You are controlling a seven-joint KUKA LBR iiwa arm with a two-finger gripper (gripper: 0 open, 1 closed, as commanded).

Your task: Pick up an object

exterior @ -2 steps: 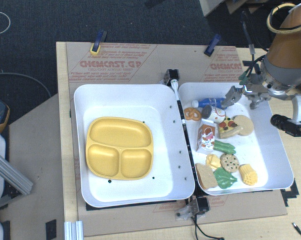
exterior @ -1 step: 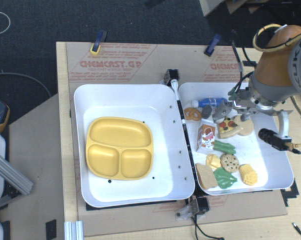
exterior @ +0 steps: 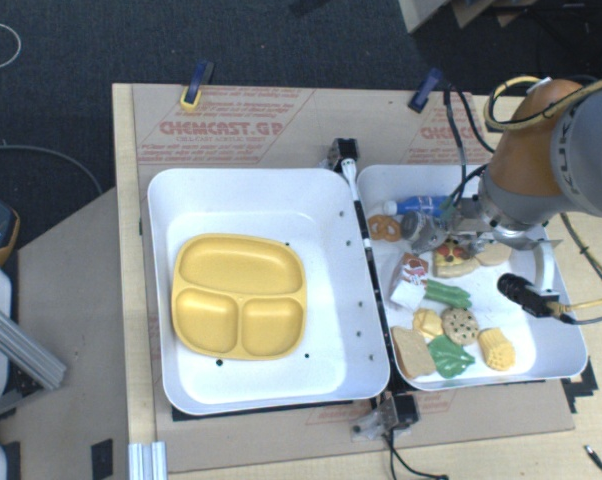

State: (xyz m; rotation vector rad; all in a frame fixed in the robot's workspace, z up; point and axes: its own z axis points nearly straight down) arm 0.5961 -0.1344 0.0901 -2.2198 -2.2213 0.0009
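**Ann:** The grey arm with its orange band reaches in from the right. The gripper is low over the far half of the right white bin.

**Raj:** Open or closed?

**Ann:** Can't tell; the wrist body covers it from this angle.

**Raj:** What's closest to it?

**Ann:** The toy pizza slice lies just on the gripper's near side. I can't tell whether they touch. Left of the slice is the red-and-white packet. Farther back, the brown pretzel sits by the bin's left wall. Right of it, the blue plastic bottle lies on its side.

**Raj:** And the near end?

**Ann:** Crowded. There's a green bean pod, then a yellow cheese wedge and a chocolate-chip cookie side by side. A tan bread slice fills the near-left corner, with a green leaf against its right edge. A yellow corn cob piece lies to the right of the leaf.

**Raj:** The other side?

**Ann:** The left white bin holds a yellow three-compartment plastic tray, lying flat near its middle. Both bins rest on the cardboard-covered bench, which has red print along its far edge.
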